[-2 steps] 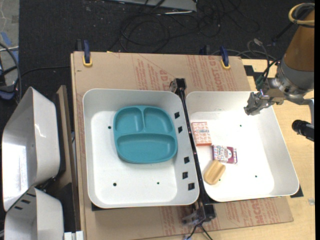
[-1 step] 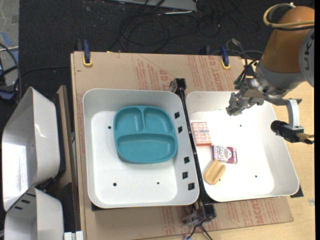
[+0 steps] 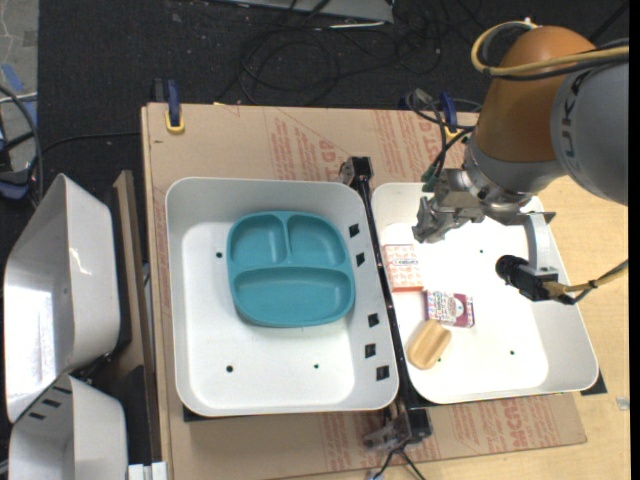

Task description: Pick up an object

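Note:
In the right bin [image 3: 560, 353] lie three small things: a flat white and red packet [image 3: 402, 266] by the left wall, a purple and white packet [image 3: 451, 308] below it, and a tan bread-like piece [image 3: 429, 345] nearest the front. My gripper [image 3: 432, 225] hangs over the back left part of this bin, just above and right of the white and red packet. Nothing shows between its fingers. The arm's grey and orange body covers the bin's back right corner.
The left bin [image 3: 190, 298] holds a teal divided plate [image 3: 291, 268]. A black part of the arm with a cable [image 3: 523, 275] lies over the right bin's middle right. White tubs [image 3: 55, 288] stand off the bench at far left.

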Tool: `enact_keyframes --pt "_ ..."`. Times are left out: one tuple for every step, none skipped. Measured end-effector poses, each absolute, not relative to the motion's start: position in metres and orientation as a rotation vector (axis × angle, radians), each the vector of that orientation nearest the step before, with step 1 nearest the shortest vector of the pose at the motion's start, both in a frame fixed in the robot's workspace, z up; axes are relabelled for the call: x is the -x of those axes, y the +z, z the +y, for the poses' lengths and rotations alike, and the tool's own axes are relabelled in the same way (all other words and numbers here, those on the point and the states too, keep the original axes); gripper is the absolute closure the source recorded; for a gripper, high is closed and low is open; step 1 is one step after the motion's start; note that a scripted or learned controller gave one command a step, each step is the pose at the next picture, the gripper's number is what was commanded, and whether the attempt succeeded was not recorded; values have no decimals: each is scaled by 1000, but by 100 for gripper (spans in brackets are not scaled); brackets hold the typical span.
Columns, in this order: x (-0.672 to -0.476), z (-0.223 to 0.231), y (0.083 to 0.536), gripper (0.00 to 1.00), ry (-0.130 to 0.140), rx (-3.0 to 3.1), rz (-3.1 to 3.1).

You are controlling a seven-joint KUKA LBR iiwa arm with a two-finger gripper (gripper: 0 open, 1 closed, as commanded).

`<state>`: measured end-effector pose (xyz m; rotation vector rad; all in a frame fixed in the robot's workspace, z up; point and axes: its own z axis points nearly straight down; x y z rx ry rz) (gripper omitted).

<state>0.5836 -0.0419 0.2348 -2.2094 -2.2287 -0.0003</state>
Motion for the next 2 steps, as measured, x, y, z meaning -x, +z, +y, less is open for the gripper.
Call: enact_keyframes --pt "-575 17 243 100 -2 2209 -2230" --pt "-563 73 228 100 1 2209 -2229"
